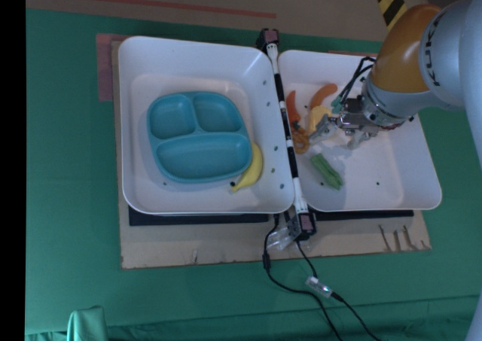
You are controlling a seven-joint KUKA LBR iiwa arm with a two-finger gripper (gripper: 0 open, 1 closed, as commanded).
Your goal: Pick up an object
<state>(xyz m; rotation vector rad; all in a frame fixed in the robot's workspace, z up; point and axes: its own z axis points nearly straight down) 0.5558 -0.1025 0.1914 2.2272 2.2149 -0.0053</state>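
My gripper [337,134] hangs low over the middle of the right bin [407,181], its fingers spread open with nothing between them. A yellow piece [317,114] lies just left of the left finger [324,128]. Around it lie an orange curved piece [325,92], a red-orange piece [292,105] and another orange piece [301,141] near the divider. Just below and left of the gripper, a green piece [327,170] rests on the bin floor. The arm's wrist covers part of the bin behind the gripper.
The left bin [151,61] holds a blue divided plate [199,136] with a yellow banana [251,170] against its right rim. A black-and-white bar [285,117] runs between the bins. Cables [316,287] trail over the green mat in front.
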